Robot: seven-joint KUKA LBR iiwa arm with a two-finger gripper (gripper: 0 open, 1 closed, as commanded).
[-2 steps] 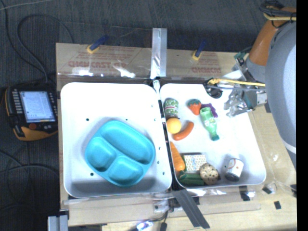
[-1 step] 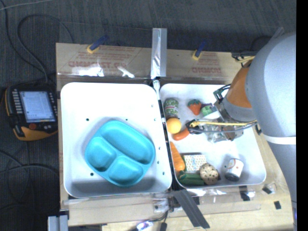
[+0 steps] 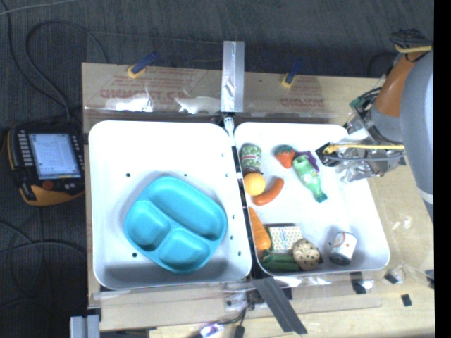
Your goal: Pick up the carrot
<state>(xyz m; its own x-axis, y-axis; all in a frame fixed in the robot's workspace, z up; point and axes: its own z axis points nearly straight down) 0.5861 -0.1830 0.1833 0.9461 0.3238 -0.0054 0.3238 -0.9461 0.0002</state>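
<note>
While gripper [image 3: 328,153] hovers, one carrot [image 3: 258,232], two bins [image 3: 113,189].

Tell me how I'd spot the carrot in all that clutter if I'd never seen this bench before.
Look in the right white bin, along its left wall beside the divider between the two bins. Below the yellow lemon and the orange sausage lies the carrot, a long orange wedge against the wall, left of the small printed box. Its tapered shape and plain orange colour set it apart.

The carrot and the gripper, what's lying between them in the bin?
In the camera view, the green bottle lies between the gripper and the carrot by the divider; an orange sausage sits near that line too.
</note>
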